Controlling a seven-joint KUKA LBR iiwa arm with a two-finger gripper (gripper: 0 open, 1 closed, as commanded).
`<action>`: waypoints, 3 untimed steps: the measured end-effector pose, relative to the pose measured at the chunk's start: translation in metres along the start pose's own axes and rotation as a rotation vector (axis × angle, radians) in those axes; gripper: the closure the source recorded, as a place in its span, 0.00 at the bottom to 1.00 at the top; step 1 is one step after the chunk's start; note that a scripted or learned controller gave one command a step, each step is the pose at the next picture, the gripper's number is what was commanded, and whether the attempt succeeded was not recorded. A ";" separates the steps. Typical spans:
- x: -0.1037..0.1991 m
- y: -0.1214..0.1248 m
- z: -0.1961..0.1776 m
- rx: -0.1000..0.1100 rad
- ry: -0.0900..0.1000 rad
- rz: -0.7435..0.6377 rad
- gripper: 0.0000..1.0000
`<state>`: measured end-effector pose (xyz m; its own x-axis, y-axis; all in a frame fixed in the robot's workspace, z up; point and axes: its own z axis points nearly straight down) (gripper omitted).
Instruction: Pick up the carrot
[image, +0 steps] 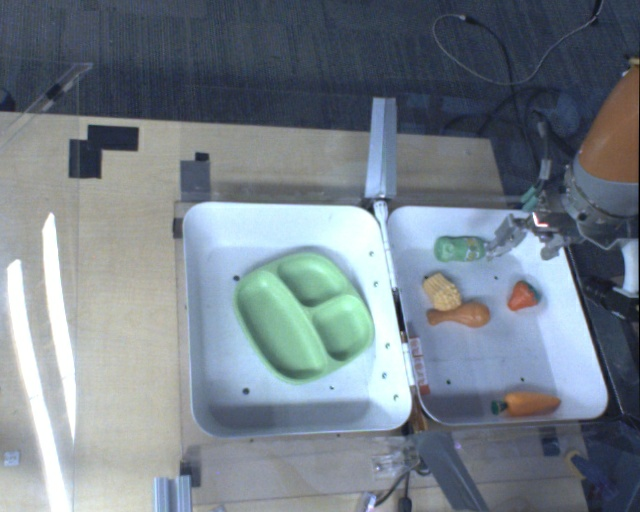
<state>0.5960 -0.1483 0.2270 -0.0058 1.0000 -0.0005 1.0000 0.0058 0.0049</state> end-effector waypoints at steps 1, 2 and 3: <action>0.052 -0.019 0.049 0.001 0.000 -0.057 0.00; 0.056 -0.036 0.135 -0.001 0.001 -0.281 0.00; 0.056 -0.034 0.122 -0.008 0.000 -0.282 1.00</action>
<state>0.5627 -0.0921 0.1044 -0.2843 0.9587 -0.0025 0.9587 0.2843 0.0122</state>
